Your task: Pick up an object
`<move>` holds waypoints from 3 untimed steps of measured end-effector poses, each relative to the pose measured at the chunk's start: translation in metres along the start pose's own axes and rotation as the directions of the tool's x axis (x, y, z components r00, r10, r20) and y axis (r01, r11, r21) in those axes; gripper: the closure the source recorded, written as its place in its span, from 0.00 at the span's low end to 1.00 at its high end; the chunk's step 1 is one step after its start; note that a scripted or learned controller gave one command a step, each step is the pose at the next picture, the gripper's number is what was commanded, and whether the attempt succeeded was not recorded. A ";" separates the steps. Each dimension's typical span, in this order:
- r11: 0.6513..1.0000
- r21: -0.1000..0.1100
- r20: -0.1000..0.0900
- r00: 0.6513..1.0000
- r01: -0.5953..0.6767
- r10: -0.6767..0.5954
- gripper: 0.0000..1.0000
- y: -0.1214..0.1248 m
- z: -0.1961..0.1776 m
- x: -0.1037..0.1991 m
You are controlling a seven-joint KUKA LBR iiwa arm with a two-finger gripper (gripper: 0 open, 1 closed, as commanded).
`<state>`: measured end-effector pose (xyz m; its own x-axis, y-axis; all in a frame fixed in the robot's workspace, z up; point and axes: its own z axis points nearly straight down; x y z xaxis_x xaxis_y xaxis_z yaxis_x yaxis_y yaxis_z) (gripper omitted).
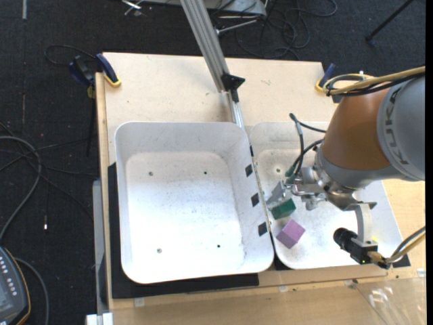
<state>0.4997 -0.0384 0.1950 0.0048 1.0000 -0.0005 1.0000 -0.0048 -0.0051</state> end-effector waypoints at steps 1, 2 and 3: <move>1.000 -0.009 0.001 1.000 0.003 -0.003 0.00 -0.010 -0.032 -0.012; 1.000 -0.013 0.005 1.000 -0.002 0.002 0.00 0.010 -0.091 -0.082; 1.000 -0.004 0.002 1.000 0.005 -0.005 0.00 0.124 0.038 -0.148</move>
<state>0.6225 -0.1872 0.1562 0.0000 1.0000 -0.0029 1.0000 0.0000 -0.0006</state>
